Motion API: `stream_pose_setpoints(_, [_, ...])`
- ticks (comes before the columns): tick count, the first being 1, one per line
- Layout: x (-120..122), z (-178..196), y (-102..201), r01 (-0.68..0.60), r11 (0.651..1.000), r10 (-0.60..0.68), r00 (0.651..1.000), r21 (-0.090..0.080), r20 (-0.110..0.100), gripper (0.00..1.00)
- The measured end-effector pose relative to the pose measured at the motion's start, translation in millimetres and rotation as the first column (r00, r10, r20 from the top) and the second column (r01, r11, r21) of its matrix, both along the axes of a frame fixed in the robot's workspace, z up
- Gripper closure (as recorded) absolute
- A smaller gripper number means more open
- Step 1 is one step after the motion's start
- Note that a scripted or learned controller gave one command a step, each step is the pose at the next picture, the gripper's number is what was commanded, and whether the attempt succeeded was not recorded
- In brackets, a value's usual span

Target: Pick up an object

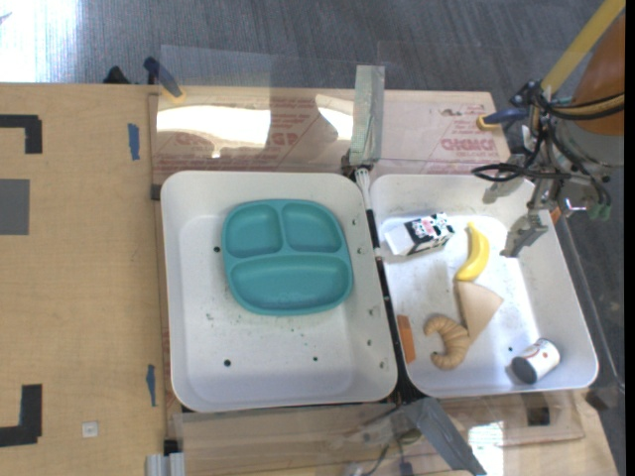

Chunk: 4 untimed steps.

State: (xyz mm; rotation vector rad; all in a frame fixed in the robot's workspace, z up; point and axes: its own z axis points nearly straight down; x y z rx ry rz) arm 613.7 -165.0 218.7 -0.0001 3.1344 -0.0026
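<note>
The right bin (566,296) holds several small objects. A yellow banana (476,253) lies near its middle, with a tan wedge (480,307) just below it and a brown croissant (450,340) lower still. Toward the bin's back left lies a small white and black carton (428,232). An orange stick (406,337) rests by the left wall, and a white cylinder with a dark end (536,359) sits in the front right corner. My gripper (526,234) hangs over the bin's back right part, right of the banana and apart from every object, with nothing visibly in it.
The left bin (198,345) bears a teal divided plate (288,256). A raised divider (375,256) separates the two bins. Cables and the arm (556,137) crowd the back right corner. A clear panel stands behind the bins, and cardboard lies to the left.
</note>
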Motion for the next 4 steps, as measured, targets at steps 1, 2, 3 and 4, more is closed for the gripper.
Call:
stream_pose_setpoints(1, [17.6, -110.0, 36.7, 0.002, 1.0, -0.002, 1.0, -0.001, 0.01, 0.0])
stream_pose_setpoints(2, [18.5, -100.5, 38.3, 0.0, 1.0, 0.0, 1.0, -0.002, 0.015, 1.0])
stream_pose_setpoints(3, [-25.1, -28.8, 106.3, 0.127, 0.992, -0.127, 0.992, 0.005, 0.004, 1.0])
stream_pose_setpoints(4, [-24.4, -19.7, 104.9, 0.128, 0.992, -0.128, 0.992, 0.003, 0.007, 1.0])
